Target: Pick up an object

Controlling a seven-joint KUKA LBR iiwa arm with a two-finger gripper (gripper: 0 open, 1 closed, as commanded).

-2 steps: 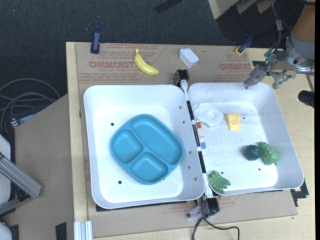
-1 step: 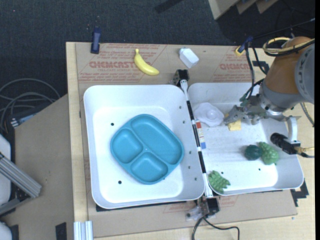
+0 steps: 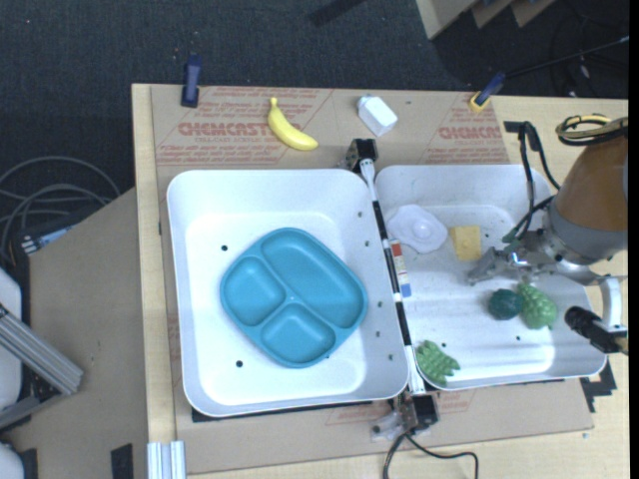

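Green leafy toy [image 3: 436, 360] nearest you is free; whether the gripper [image 3: 496, 265] is spread cannot be told, so centre it over the dark green ball [image 3: 503, 304] just beside it before closing

We saw the arm [image 3: 589, 203] reach in from the right edge, its orange band uppermost and the grey wrist below it. It angled down and leftward. The gripper [image 3: 489, 267] sat low at its left end, metal fingers [image 3: 479, 272] pointing left; their spread was unclear.
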